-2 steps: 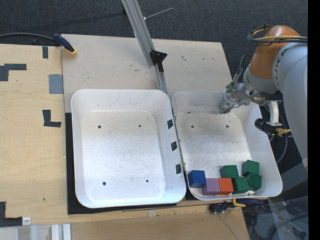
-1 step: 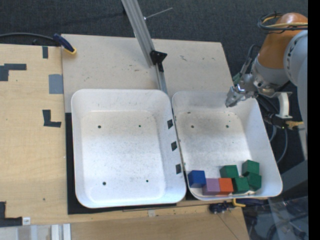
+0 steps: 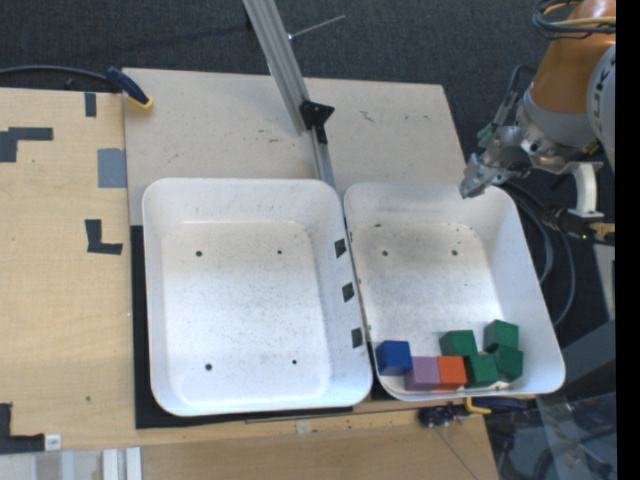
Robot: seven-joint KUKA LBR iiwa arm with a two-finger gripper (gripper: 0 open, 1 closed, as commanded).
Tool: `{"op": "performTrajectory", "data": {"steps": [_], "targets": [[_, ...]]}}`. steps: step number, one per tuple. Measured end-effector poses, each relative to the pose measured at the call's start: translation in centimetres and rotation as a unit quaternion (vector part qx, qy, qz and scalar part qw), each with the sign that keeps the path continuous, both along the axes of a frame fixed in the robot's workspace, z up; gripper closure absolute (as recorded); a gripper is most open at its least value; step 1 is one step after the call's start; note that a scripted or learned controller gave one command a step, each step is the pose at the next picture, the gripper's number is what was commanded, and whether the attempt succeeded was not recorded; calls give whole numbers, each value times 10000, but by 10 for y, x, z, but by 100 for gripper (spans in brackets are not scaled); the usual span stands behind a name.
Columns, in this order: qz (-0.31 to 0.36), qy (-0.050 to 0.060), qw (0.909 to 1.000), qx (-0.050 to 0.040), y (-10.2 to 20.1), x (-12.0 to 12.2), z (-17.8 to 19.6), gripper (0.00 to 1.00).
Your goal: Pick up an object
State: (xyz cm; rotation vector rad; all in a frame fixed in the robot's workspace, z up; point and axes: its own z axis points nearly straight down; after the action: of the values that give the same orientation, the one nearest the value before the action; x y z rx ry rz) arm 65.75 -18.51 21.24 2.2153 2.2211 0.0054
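Claw above right bin's far rim, grip state unclear; blocks clustered well apart, near corner.

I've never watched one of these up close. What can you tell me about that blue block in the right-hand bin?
The blue block is a small, solid-looking cube with a matte finish, resting flat on the floor of the right bin at its near left corner. A purple block sits right beside it, apparently touching. The gripper is far off, over the bin's far rim.
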Motion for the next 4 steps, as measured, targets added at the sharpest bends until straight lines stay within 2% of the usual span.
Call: {"op": "performTrajectory", "data": {"steps": [1, 3, 4], "targets": [[-4, 1, 10000, -2, 1, 1, 51, 100], [22, 35, 10000, 13, 117, 3, 55, 100], [21, 41, 10000, 15, 179, -10, 51, 100]]}}
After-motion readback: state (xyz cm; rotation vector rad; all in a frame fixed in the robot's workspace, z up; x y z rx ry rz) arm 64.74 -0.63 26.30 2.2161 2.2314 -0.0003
